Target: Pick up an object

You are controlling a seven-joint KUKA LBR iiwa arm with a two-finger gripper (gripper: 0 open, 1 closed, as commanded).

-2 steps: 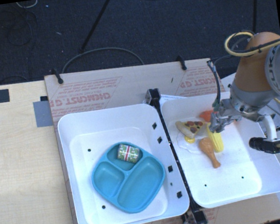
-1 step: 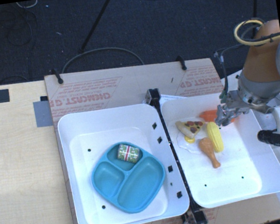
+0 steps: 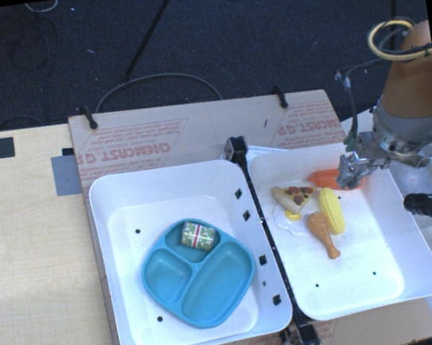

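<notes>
The gripper [image 3: 350, 172] hung low over the right bin [image 3: 393, 278], at the orange piece [image 3: 325, 178]; whether it was gripping could not be told. Just beside lay 3 toy foods: a pizza slice [image 3: 294, 194], a corn cob [image 3: 332, 210] and a drumstick [image 3: 322, 233]. The left bin [image 3: 119, 222] carried a blue divided plate [image 3: 209, 285] (a small can [image 3: 196, 236] in its top compartment).
</notes>
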